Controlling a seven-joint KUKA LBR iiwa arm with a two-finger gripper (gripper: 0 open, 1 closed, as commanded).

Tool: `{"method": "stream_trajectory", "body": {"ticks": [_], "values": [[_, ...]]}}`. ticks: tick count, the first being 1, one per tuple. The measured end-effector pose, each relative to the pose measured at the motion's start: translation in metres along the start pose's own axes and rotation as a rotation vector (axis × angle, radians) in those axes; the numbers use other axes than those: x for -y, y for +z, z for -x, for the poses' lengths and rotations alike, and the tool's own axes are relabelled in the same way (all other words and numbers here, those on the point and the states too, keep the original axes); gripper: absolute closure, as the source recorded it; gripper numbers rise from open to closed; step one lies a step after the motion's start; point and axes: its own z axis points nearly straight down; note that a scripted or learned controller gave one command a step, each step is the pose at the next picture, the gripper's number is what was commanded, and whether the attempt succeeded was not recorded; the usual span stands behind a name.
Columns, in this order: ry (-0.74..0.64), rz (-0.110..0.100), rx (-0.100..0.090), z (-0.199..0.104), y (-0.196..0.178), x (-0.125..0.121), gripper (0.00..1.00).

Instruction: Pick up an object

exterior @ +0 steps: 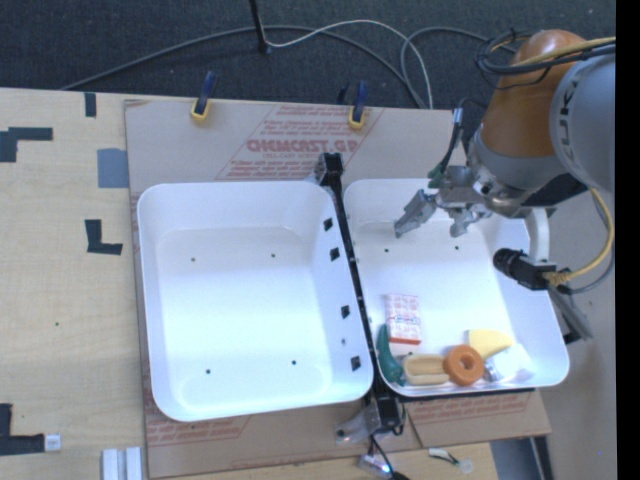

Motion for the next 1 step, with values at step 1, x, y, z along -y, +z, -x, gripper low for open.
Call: {"method": "stream_trajectory", "body": {"ticks": [1], "values": [[0.000, 0.007, 0.000, 0.0000, -0.0038, -0.0014, 0.00]]}}
